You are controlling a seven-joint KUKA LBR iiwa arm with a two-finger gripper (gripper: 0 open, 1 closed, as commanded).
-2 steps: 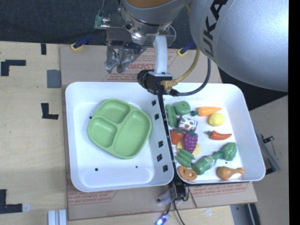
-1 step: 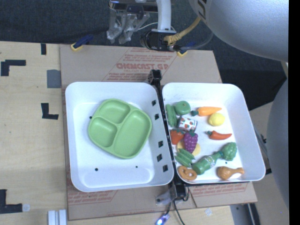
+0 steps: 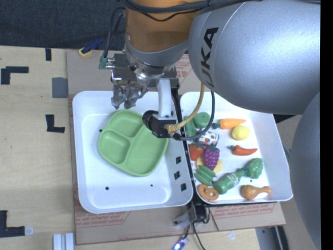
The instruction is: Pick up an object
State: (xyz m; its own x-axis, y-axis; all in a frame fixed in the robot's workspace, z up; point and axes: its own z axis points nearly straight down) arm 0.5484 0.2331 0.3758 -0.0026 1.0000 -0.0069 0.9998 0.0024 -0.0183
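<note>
From where I stand the big grey arm (image 3: pixel 260 46) fills the far right of the scene and bends over the two white bins, its orange band (image 3: pixel 166 9) high above the wrist. The gripper (image 3: pixel 125 99) hangs over the far edge of the left bin (image 3: pixel 88 191), just beyond the far rim of the green divided plate (image 3: pixel 132 142); its fingers point down close together, with nothing visible between them, though how narrow the gap is I cannot tell for certain. The plate lies flat and alone in that bin, a little tilted toward the divider, so it seems the likeliest thing to be picked here. The toy food is heaped in the right bin (image 3: pixel 278 191): an orange carrot (image 3: pixel 231 123), a yellow lemon (image 3: pixel 240 133), a red chilli (image 3: pixel 243 150), purple grapes (image 3: pixel 210 155), broccoli (image 3: pixel 254 168) and others, crowded toward the near left corner. A black cable fitting (image 3: pixel 156 124) hangs from the wrist over the plate's far right edge. The wrist is roughly vertical, so I judge a straight descent onto the plate's rim would be the next move; a thin rim could easily slip.
</note>
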